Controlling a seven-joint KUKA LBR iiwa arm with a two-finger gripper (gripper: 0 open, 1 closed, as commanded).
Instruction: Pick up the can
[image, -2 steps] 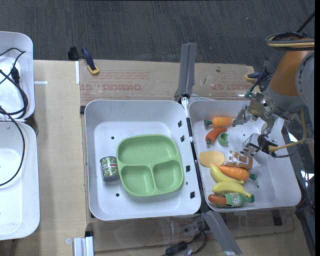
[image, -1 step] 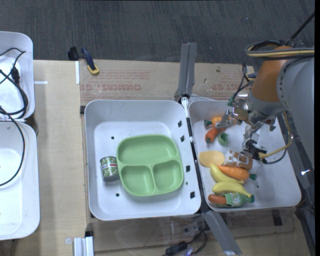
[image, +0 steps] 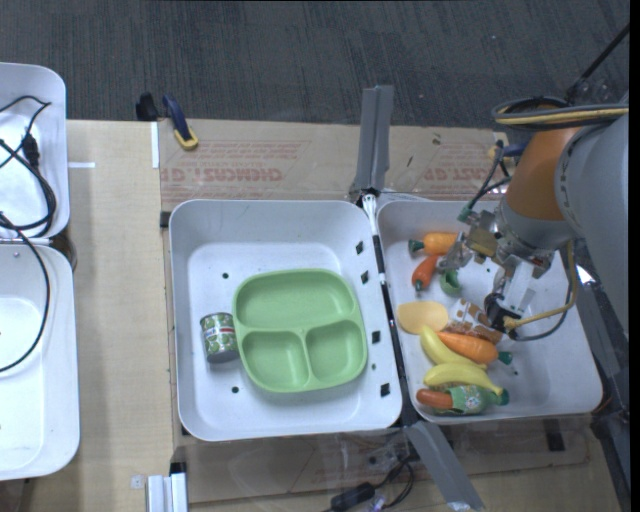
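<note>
The can (image: 218, 335), short with a green label and a silver top, stands in the left bin (image: 190, 260), just left of the green divided plate (image: 298, 328). My gripper (image: 463, 256) hangs over the upper middle of the right bin (image: 560, 380), among the toy food and far to the right of the can. Nothing shows held in it.
The right bin holds an orange carrot (image: 438, 242), a smaller red-orange piece (image: 425, 271), a yellow disc (image: 420, 317), two bananas (image: 462, 377), another carrot (image: 468, 347) and a red-and-green piece (image: 455, 400). A grey divider post (image: 374, 140) rises between the bins.
</note>
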